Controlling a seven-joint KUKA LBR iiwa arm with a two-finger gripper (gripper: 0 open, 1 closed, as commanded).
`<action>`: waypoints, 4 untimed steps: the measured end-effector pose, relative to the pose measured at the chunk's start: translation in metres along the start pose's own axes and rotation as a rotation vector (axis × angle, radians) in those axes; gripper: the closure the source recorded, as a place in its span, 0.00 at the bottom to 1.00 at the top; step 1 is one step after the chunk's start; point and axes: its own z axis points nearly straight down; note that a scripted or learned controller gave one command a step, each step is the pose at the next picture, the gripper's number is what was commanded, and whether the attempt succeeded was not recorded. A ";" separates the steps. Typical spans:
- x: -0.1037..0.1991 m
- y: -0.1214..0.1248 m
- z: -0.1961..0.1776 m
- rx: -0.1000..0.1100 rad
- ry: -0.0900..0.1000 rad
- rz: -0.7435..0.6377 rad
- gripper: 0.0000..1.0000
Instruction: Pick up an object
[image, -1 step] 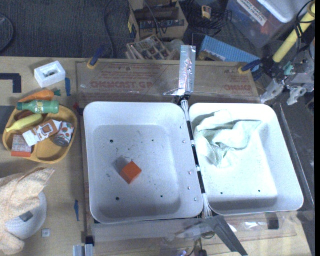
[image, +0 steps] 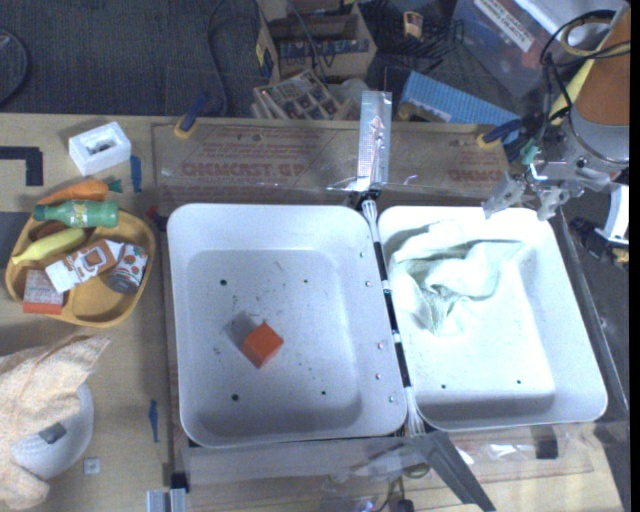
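The arm (image: 600, 80) is cut off by the top right corner of the view, so only its orange band and wrist show. Its jaws (image: 528, 195) hang over the far right corner of the right bin (image: 560, 400); they are small and tangled with cables, and whether they are released or clenched cannot be told. Nothing shows between them.

Two white bins sit side by side on the desk (image: 140, 350). The left bin (image: 200, 240) holds one orange block (image: 264, 345), lying near its middle, slightly toward the near edge, with a small grey patch just beside it that is hard to make out. The right bin holds one crumpled pale cloth (image: 450, 275), bunched in its far left part.

The block lies well apart from the jaws, across the divide between bins. The cloth is nearer, its far edge reaching toward the corner below the jaws.

At the desk's left edge, one yellow bowl (image: 25, 285) holds several toy foods.
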 end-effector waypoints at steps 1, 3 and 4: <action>-0.002 -0.021 0.121 -0.005 -0.001 -0.073 0.00; 0.044 -0.051 0.129 -0.008 -0.001 -0.338 0.00; 0.045 -0.061 0.044 -0.005 -0.001 -0.255 0.00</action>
